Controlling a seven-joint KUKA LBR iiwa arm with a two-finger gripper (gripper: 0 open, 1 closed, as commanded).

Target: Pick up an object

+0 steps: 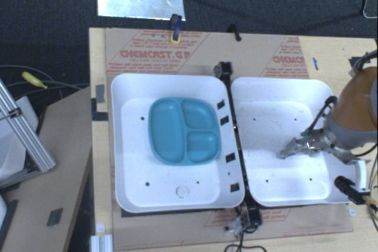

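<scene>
Robot's claw [290,149] is found low over the floor of the right bin [277,94], pointed left; whether it is spread or pressed together cannot be told. The blue divided plate [183,130], judged the likeliest target, lies flat in the left bin [127,144], well apart from the claw. For a sound pick, the claw should be carried across the shared bin wall and the plate's raised rim taken, not its flat face. "CHEMCAST GP" is read in red on the brown sheet [153,54] beneath the bins.
</scene>
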